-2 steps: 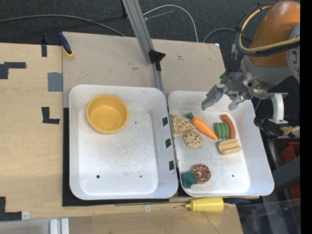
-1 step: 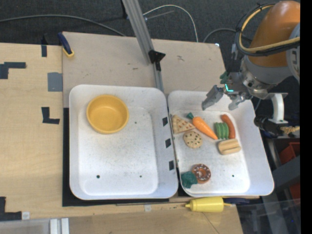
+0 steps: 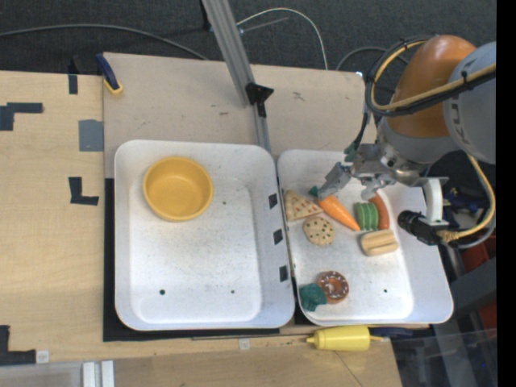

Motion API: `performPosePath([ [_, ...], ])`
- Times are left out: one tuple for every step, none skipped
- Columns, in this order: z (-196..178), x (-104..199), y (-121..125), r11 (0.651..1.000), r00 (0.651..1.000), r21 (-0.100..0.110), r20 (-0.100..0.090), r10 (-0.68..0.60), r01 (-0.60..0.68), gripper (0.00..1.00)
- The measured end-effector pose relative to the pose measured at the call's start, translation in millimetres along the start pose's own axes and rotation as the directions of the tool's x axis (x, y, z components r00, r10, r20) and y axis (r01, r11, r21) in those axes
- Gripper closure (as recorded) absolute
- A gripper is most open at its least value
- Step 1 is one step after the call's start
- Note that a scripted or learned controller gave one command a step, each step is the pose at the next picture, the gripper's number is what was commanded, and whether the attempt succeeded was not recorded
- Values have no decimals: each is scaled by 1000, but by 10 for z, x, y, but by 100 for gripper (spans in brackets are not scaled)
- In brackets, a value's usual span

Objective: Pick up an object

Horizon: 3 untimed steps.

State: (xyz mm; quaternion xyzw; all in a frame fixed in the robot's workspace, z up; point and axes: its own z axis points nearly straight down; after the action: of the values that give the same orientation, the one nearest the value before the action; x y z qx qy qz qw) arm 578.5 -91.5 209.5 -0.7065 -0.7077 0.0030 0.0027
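Observation:
The right bin (image 3: 419, 297) holds several toy foods: an orange carrot (image 3: 339, 212), a toast wedge (image 3: 299, 206), a cookie (image 3: 319, 231), a green and orange piece (image 3: 371, 214), a tan bread roll (image 3: 378, 243), a chocolate donut (image 3: 331, 285) and a green piece (image 3: 311, 297). My gripper (image 3: 348, 182) hangs over the bin's back part, just above the carrot's top end. Its fingers are spread, one finger (image 3: 330, 182) to the left and one (image 3: 372, 189) to the right, with nothing between them.
The left bin (image 3: 201, 297) holds a yellow bowl (image 3: 177, 188). A yellow mustard bottle (image 3: 345, 339) lies on the bench in front of the right bin. A slanted metal pole (image 3: 234, 47) rises behind the bins. Cables loop around the arm at the right.

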Motion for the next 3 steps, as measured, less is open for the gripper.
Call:
performPosePath([
  [597, -67, -70, 1000, 1000, 0, 0, 1, -1, 0],
  [1069, -86, -155, 1000, 1000, -1, 0, 1, -1, 0],
  [942, -76, -143, 1000, 1000, -4, -1, -1, 1, 100],
])
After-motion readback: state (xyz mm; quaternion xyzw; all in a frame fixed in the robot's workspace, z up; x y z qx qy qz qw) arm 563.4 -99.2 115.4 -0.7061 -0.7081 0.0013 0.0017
